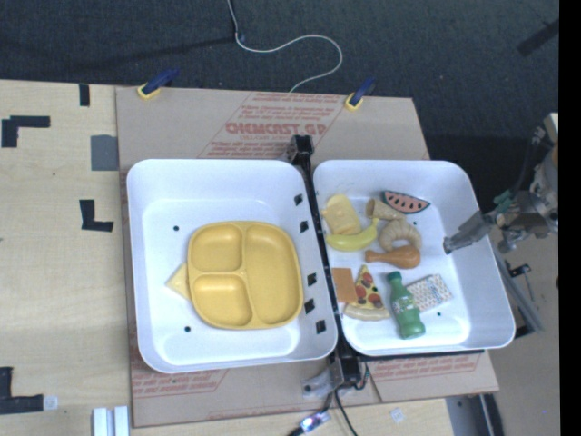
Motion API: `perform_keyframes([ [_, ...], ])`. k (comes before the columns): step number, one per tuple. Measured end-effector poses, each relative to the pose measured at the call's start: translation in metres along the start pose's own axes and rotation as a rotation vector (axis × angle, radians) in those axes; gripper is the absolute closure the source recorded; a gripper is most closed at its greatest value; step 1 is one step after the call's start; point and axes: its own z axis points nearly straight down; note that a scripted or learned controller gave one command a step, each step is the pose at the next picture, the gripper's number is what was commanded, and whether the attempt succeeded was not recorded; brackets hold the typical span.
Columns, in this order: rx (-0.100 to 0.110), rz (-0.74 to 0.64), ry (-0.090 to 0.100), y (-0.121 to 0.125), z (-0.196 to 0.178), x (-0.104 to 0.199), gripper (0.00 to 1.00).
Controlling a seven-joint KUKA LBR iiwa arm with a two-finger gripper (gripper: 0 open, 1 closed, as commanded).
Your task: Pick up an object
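A: Over the right bin's [481,243] outer rim, the pincer [454,242] sits at the end of the arm, reaching in from the right. Nothing is visibly held. Whether it is spread or closed, I cannot tell; too small and blurred.

B: Contents?

A: Toy food, bunched on the bin's left half. Watermelon slice [405,202] at top, yellow block [341,213] above a banana [352,240], croissant [399,234], drumstick [394,258], pizza slice [366,293], orange cracker [342,285], green bottle [405,307] lying flat, a patterned grey piece [428,292] beside it. Left bin [154,198] carries a yellow divided plate [245,274].

B: Step?

A: Approach, I judge. No grasp made. The pincer is apart from every item; drumstick and croissant are nearest.

B: Next move?

A: Pick one target, travel left over it, then descend. The grey piece and the bottle have some free room on the right; the banana cluster is crowded, so a neighbour could get nudged.
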Motion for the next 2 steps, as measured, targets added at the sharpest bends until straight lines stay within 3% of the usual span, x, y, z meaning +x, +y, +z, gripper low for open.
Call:
perform_keyframes([
  [1, -0.010, -0.003, -0.003, 0.002, -0.006, 0.000, 0.00],
  [2, -0.007, -0.003, -0.002, 0.011, 0.044, -0.003, 0.00],
])
